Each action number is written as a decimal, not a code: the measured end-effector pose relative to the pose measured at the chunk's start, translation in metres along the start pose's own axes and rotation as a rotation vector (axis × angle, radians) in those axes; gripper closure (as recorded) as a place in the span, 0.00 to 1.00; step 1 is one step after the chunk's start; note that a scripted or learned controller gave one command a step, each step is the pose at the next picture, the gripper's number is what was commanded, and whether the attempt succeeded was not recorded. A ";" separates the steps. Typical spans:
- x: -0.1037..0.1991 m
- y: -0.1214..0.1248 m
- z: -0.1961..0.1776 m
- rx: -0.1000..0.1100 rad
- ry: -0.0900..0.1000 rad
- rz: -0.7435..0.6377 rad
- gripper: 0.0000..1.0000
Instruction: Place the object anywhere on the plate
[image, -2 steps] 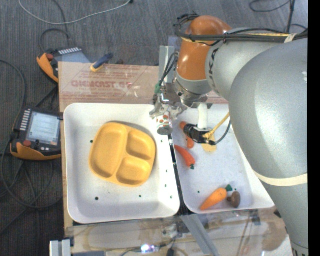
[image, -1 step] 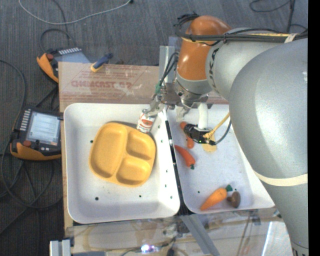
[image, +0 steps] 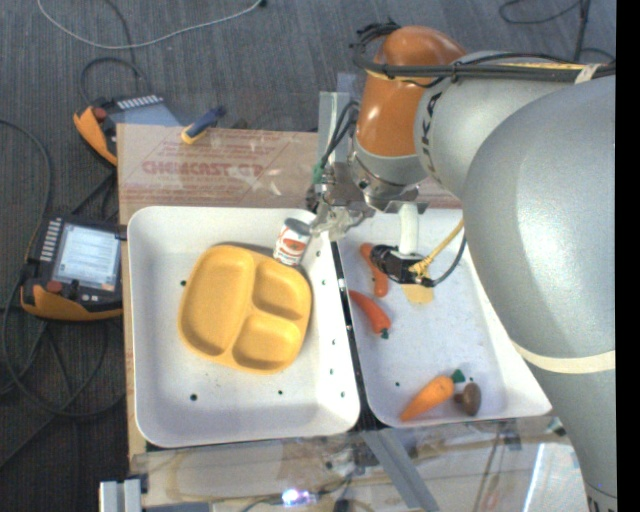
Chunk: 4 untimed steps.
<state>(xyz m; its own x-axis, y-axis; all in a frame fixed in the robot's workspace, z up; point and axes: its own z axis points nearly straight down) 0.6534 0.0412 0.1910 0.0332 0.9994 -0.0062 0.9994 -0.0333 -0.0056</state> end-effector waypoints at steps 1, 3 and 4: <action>0.083 -0.029 -0.014 -0.003 0.004 -0.249 1.00; 0.083 -0.029 -0.014 -0.003 0.005 -0.249 0.00; 0.083 -0.029 -0.014 -0.003 0.005 -0.249 0.00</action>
<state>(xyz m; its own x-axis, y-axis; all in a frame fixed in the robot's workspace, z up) 0.6271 0.1250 0.2042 -0.2139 0.9768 -0.0001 0.9768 0.2139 -0.0035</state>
